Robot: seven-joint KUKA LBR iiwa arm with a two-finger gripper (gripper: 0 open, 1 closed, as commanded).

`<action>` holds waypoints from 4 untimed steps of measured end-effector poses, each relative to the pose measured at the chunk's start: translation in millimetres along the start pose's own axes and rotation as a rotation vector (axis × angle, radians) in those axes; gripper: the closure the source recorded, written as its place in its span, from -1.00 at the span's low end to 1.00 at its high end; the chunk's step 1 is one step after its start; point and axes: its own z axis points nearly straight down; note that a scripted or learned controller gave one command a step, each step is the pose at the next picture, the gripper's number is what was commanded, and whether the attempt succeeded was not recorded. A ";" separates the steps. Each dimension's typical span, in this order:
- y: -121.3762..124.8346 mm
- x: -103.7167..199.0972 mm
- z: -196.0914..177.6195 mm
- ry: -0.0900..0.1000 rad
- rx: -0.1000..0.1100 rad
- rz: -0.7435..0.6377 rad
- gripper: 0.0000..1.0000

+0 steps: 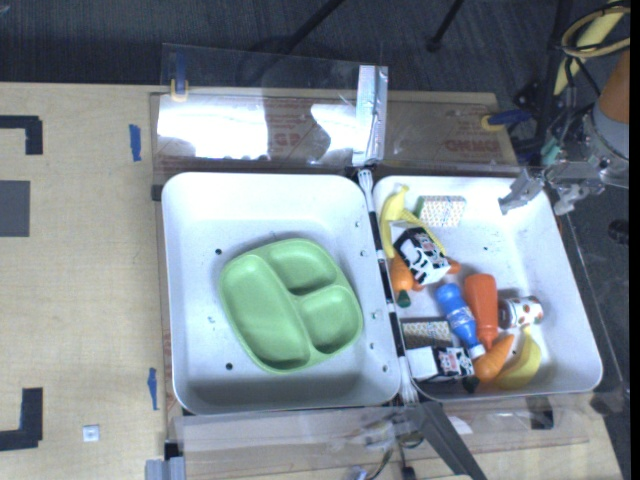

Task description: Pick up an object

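Two white bins side by side on tabletop (80, 268). Pincer (545, 190) hanging over far right corner of right bin (578, 308) (apart or together: cannot tell). Nearer camera and left of pincer, lying in that bin: orange carrot (482, 303), blue bottle (458, 316), black-and-white toy (425, 255), yellow banana (393, 208). Well apart, further left of pincer: green divided plate (290, 303) in left bin (190, 228).

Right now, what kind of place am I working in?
Probably a robotics lab set up for pick trials: two white bins side by side on a wooden bench, toy food such as a banana heaped in one, and tripod legs on carpet behind.
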 end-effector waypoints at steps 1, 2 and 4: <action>-66.1 23.8 97.5 -0.001 -0.003 -0.469 -1.00; -75.1 49.3 133.7 -0.005 -0.008 -0.553 -1.00; -42.4 179.9 12.5 -0.001 -0.003 -0.460 1.00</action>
